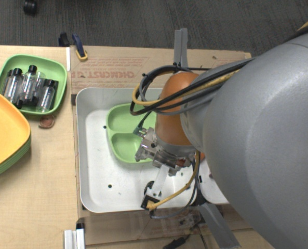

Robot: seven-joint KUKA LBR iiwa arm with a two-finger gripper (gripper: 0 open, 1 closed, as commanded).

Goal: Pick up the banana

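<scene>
A white bin [96, 185] holds a light green divided plate [121, 134] near its middle. My gripper [145, 147] hangs low over the plate's right edge, under the orange wrist band [175, 108]. The big grey arm covers the right half of the bin and part of the plate, so whatever lies there is hidden.
On the wooden bench to the left stand a green tray [8, 66] with several dark-capped vials and a stack of yellow plates [3, 134]. A cardboard sheet [112, 71] lies behind the bin, with a blue-black clamp [79, 46] at its left corner.
</scene>
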